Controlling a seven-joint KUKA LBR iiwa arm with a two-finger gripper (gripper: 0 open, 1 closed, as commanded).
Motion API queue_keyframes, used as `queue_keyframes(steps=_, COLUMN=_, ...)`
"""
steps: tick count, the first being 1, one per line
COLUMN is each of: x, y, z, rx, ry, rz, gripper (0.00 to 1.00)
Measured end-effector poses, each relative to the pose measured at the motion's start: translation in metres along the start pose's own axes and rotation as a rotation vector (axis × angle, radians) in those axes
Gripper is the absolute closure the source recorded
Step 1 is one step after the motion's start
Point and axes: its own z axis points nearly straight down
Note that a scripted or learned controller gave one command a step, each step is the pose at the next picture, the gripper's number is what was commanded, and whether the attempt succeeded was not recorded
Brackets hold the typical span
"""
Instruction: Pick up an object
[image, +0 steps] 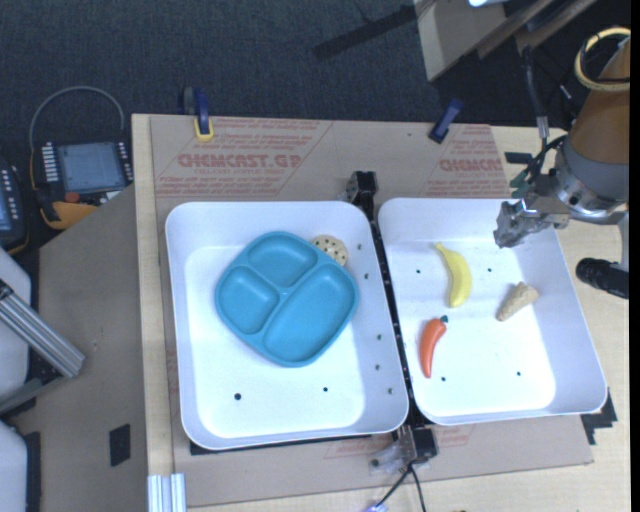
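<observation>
The gripper (510, 232) hangs over the far right corner of the right bin (570, 400); whether it's apart or together, I cannot tell. Just left and nearer lies the banana (456, 275), the beige wedge (516, 300) nearer still, the orange pepper (432, 345) beyond that.

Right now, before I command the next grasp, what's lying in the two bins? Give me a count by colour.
Blue: 1, the divided plate in the left bin.
Yellow: 1, the banana in the right bin.
Red-orange: 1, the pepper, right bin.
Tan: 2, the cookie tucked at the plate's far edge, and the wedge-shaped piece in the right bin.
Total: 5
</observation>
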Motion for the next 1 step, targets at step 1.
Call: queue_keyframes(steps=1, x=-0.0003, y=0.0018, z=-0.0541, rx=-0.001, ry=0.0, rz=0.0, gripper=1.0)
